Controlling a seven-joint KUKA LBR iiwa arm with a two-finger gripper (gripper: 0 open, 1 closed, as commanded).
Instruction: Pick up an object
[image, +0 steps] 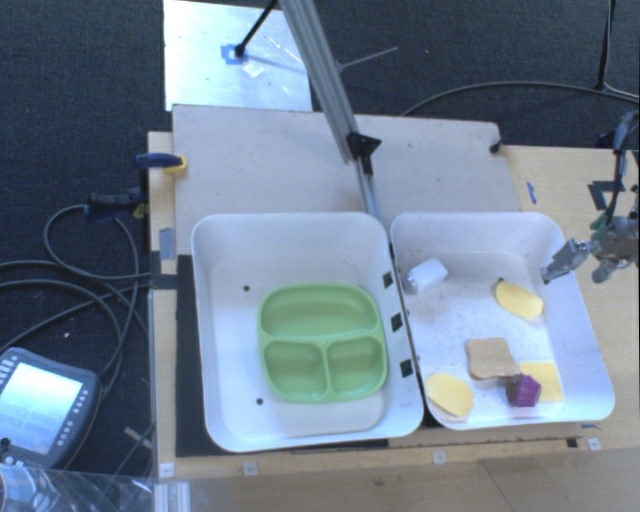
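The end effector (582, 256) hangs at the right bin's (470, 225) far right rim, near no object; whether it is apart or together I cannot tell. The pick looks not yet begun, the approach being the step in hand. Candidates lie in the right bin: a white block (427, 274), a yellow piece (519, 299), a toast slice (490, 357), a purple block (523, 390) and a yellow disc (450, 394). The left bin (225, 300) holds a green tray (323, 342). Next, the arm likely needs to travel inward over one item, perhaps the nearby yellow piece, and descend.

Even, cool light; soft focus, faint shadows.
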